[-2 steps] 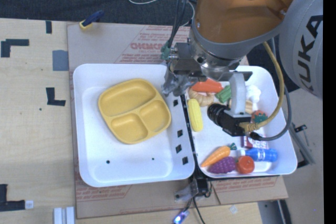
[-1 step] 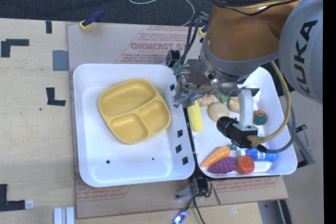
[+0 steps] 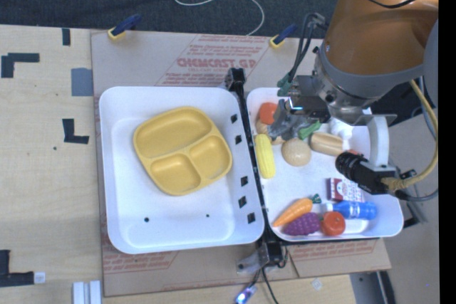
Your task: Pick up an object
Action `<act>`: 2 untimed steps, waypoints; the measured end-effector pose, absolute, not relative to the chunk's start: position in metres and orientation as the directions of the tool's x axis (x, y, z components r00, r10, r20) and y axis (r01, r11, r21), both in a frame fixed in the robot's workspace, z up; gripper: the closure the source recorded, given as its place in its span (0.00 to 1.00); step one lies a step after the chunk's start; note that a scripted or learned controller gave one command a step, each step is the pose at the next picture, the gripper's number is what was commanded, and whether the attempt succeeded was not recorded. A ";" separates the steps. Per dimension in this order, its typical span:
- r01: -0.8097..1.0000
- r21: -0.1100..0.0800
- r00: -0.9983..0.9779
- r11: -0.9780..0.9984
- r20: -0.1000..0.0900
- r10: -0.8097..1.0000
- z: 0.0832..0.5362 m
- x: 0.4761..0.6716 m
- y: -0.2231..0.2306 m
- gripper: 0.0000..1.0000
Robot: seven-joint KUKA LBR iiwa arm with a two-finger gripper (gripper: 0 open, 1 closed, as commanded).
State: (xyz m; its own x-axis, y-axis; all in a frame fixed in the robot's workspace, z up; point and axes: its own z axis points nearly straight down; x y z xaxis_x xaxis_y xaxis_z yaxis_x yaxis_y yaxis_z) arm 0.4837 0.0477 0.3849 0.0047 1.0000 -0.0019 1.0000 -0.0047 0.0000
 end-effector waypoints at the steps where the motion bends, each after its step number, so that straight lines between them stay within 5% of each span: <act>1: 1.000 -0.004 -0.009 0.009 0.000 1.000 0.368 0.483 0.132 1.00; 2: 1.000 -0.009 0.004 -0.004 -0.003 1.000 0.292 0.482 0.079 1.00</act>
